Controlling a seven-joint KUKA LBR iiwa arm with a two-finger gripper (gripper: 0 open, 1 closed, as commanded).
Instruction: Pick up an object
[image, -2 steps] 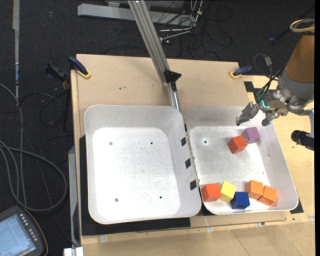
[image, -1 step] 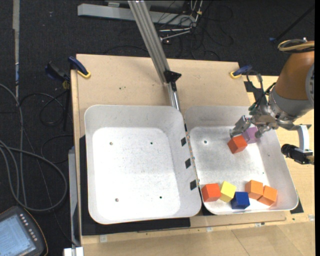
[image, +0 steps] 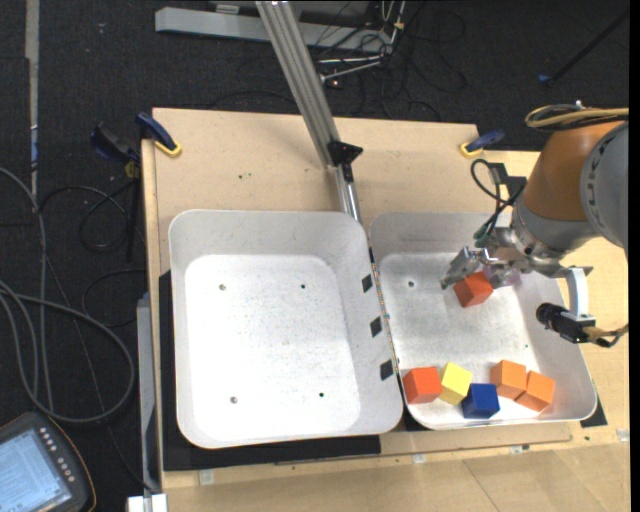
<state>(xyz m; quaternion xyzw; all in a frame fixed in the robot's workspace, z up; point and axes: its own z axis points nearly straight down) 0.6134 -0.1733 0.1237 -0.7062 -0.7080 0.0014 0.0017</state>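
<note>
My gripper hangs over the upper middle of the right bin, at the end of the grey arm with the orange band. A red-orange block sits between its fingertips, tilted, and the gripper is shut on it. Along the bin's front wall lie an orange block, a yellow block, a blue block and two more orange blocks.
The left bin stands beside the right one, with black clips along their shared edge. A slanted metal pole runs down to the bench behind the bins. Clamps sit at the bench's far corners.
</note>
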